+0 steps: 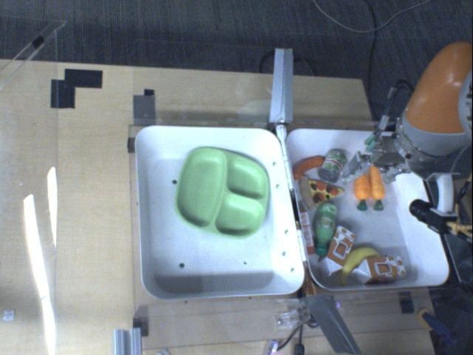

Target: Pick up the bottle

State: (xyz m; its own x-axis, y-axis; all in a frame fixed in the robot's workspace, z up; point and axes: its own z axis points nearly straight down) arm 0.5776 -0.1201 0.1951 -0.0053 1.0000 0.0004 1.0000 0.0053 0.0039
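Plywood surface (89,198) runs along the left, bare apart from black tape marks near its far edge. Next comes the left bin (159,272), which holds a green divided plate (222,191) lying flat near its middle. Across the metal divider, the right bin (429,265) is crowded: the bottle (325,224), green with a pale cap end, lies on its side close to the bin's left wall, between a pizza-slice toy (323,191) above it and a small carton (341,245) just below. A can (334,164), an orange carrot toy (369,186), a banana (358,259) and another carton (384,268) lie around it. By this reading the task is hardly begun: the bottle rests untouched in the bin, and the approach, grasp and lift are all left to do. At the far right the arm (443,102) bends in over the bin's far corner, its orange band uppermost, with the end effector (375,161) hanging above the carrot toy, well apart from the bottle. Whether it is spread or closed cannot be told from this angle; nothing is visibly in its grip.
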